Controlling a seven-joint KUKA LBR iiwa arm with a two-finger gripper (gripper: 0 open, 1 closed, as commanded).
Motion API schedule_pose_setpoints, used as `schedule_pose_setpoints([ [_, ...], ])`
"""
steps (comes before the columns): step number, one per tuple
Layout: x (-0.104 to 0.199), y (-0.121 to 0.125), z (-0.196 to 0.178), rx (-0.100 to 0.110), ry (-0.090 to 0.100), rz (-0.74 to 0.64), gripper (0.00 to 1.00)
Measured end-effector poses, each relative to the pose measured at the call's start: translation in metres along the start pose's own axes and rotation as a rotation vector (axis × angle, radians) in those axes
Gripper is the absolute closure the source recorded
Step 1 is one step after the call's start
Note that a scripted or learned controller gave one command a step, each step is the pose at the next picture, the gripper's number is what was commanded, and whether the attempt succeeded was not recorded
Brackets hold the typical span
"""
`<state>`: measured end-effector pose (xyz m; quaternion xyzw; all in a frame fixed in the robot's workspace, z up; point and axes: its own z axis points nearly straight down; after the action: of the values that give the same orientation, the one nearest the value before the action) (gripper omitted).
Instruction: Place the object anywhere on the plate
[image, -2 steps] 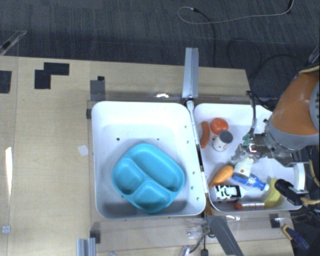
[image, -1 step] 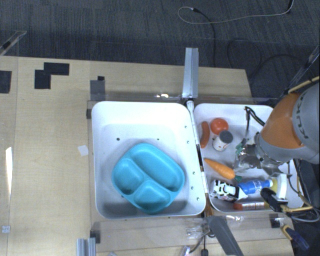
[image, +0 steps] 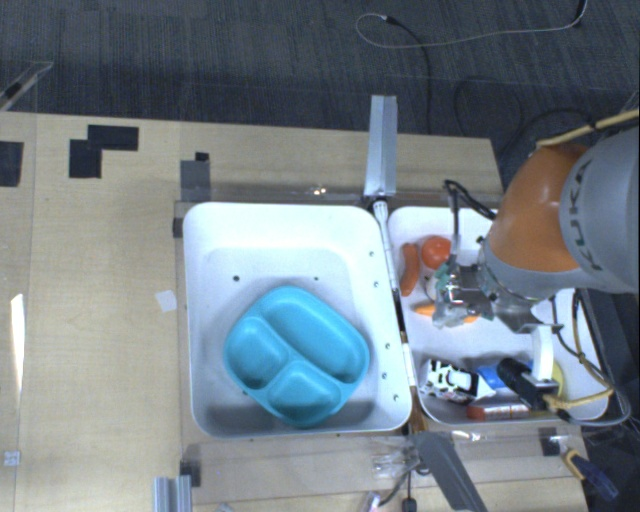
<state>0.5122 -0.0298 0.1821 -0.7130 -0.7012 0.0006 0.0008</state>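
Observation:
A blue divided plate (image: 295, 352) lies in the left white bin (image: 210, 300), toward its front. My gripper (image: 457, 297) is low in the right bin (image: 405, 400), near its middle. Directly under and beside it lies a small orange piece (image: 428, 310); whether the gripper holds it I cannot tell. An orange carrot-shaped object (image: 409, 266) and a red-orange round object (image: 435, 250) lie just behind the gripper, near the wall between the bins.
At the front of the right bin lie a black-and-white object (image: 447, 378), a blue item (image: 489, 381) and a red pen-like stick (image: 497, 408). The arm's grey and orange body (image: 555, 230) covers the right bin's far right side.

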Motion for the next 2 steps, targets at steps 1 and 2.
schedule_pose_setpoints([
  [1,0.065,0.117,0.000,0.001,-0.002,-0.192,1.00],
  [2,0.142,0.044,0.061,-0.006,0.000,-0.066,1.00],
])
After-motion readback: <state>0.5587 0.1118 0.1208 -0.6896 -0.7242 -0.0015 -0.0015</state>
